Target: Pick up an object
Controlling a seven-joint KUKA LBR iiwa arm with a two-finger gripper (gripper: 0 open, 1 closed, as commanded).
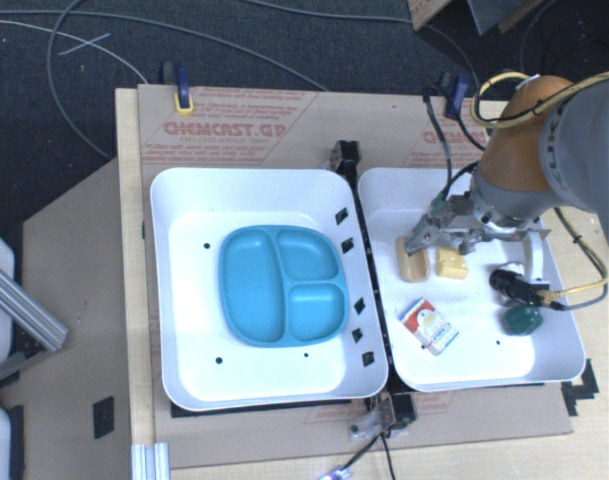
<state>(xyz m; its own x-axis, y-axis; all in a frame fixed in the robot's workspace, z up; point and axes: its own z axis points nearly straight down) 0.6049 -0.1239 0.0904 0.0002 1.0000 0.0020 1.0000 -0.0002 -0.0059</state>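
In the right bin (484,368) lie a tan block (414,264) and a pale yellow block (452,264) side by side. A small red and white packet (428,326) rests nearer the front, and a dark green object (521,319) sits toward the right wall. My gripper (442,240) hangs low over the two blocks, just behind them, below the grey wrist and its orange band (519,133). Nothing can be seen held in it.
The left bin (179,268) holds a blue divided plate (282,284). A black divider with clips (356,258) runs between the bins. Cables trail over the right bin's far right side (574,288) and behind the bench.
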